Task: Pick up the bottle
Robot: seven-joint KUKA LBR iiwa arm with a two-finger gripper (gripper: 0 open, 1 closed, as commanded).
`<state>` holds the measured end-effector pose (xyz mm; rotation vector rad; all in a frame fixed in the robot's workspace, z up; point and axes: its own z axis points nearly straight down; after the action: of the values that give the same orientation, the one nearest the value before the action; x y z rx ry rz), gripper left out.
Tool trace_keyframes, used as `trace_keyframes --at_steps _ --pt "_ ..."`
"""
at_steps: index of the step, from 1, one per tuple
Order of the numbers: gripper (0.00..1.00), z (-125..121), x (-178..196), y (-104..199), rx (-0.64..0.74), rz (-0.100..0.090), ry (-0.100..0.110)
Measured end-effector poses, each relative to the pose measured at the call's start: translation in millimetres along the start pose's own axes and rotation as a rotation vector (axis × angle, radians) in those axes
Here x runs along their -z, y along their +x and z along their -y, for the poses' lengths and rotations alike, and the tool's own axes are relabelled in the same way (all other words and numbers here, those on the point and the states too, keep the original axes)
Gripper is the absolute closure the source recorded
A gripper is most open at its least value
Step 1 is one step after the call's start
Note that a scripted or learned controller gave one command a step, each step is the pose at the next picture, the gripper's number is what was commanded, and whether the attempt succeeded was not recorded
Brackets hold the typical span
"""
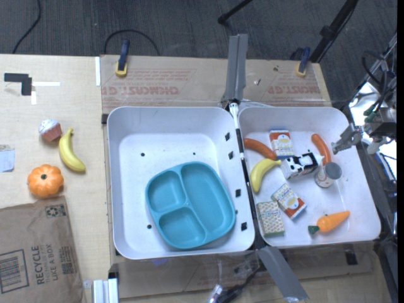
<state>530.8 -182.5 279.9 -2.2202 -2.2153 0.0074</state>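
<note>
One claw (351, 141) hovers at the right bin's (363, 169) far edge.

Bottle (327, 174): small, pale-bodied with a grey round end facing the camera, lying in the right bin near its right wall.

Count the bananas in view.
2. One yellow plastic banana lies on the wooden bench left of the bins; another yellow plastic banana lies in the right white bin. None looks hidden.

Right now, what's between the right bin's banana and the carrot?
In the camera view, a small orange-and-white carton lies between the banana and the carrot, apart from both.
</note>
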Motion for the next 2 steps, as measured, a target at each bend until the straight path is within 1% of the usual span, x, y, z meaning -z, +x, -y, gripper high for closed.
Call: trace_keyframes --at_steps 1,2 --pt "0.0 35.6 159.2 39.2 -0.287 0.003 -0.001" --pt "0.0 53.3 -12.7 103.1 -0.429 0.002 0.002"
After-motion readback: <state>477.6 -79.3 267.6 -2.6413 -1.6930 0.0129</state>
